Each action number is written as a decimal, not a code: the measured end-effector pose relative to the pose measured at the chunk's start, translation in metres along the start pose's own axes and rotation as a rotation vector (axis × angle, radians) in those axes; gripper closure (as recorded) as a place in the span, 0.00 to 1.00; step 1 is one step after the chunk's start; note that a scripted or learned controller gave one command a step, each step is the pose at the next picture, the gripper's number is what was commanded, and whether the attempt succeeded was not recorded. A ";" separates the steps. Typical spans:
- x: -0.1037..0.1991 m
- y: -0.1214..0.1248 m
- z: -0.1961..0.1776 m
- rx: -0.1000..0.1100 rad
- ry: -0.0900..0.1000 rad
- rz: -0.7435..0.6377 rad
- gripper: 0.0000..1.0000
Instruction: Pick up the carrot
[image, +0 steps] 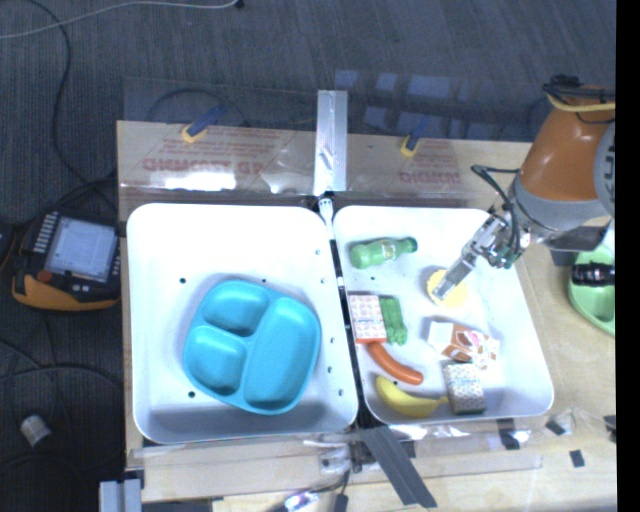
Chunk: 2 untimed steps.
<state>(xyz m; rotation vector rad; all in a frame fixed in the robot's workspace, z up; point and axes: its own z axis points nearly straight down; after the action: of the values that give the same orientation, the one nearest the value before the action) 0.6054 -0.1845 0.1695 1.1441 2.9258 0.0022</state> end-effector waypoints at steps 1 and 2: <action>-0.019 0.003 -0.031 0.001 -0.004 -0.292 0.00; 0.052 0.047 -0.177 -0.002 -0.005 -0.549 0.00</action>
<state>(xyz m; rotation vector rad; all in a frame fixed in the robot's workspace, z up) 0.5989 -0.1154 0.3462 0.3072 3.1209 0.0016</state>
